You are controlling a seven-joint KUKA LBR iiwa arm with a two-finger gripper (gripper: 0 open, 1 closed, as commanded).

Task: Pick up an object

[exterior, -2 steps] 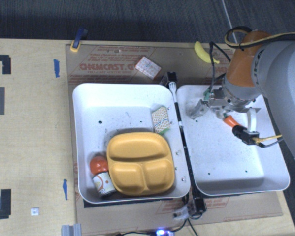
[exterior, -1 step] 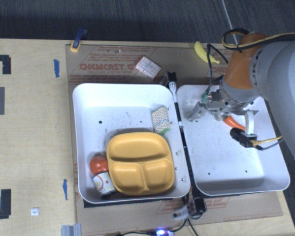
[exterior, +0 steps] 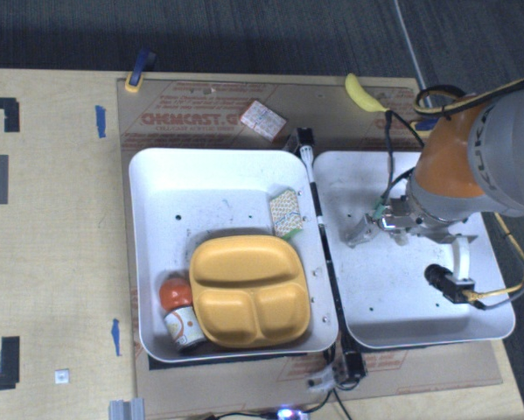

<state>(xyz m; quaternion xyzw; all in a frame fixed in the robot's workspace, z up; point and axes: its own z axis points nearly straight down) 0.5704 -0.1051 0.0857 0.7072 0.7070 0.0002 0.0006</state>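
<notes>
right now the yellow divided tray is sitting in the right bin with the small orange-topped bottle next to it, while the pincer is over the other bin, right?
Not quite. The camera view shows the yellow divided tray in the left bin, not the right one, with the small orange-topped bottle next to it. The pincer is over the other bin, the right bin.

Even overhead light; soft shadows; mild blur

Tray point(exterior: 248, 289), bottle point(exterior: 179, 309) and packet point(exterior: 285, 212) lie in left bin point(exterior: 157, 182).
</notes>
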